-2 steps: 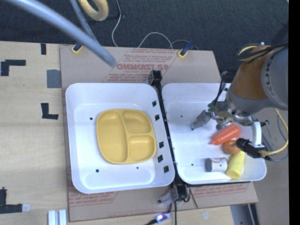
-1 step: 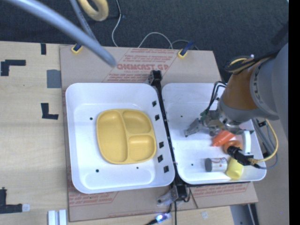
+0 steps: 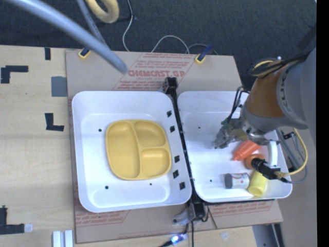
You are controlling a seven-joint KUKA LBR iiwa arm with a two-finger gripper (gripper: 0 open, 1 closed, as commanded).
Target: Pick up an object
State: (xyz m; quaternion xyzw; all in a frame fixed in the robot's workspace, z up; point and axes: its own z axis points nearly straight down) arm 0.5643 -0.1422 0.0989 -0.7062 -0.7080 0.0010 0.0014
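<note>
hovering low in the right bin point(image 3: 205, 104), your gripper point(image 3: 222, 140) sits at nine o'clock of the orange carrot toy point(image 3: 245, 150); you cannot tell its jaws' state.

gripper point(image 3: 222, 138) low in right bin point(image 3: 205, 104), orange object point(image 3: 245, 150) just beside; yellow 3-compartment plate point(image 3: 138, 149) in left bin point(image 3: 87, 112).
</note>
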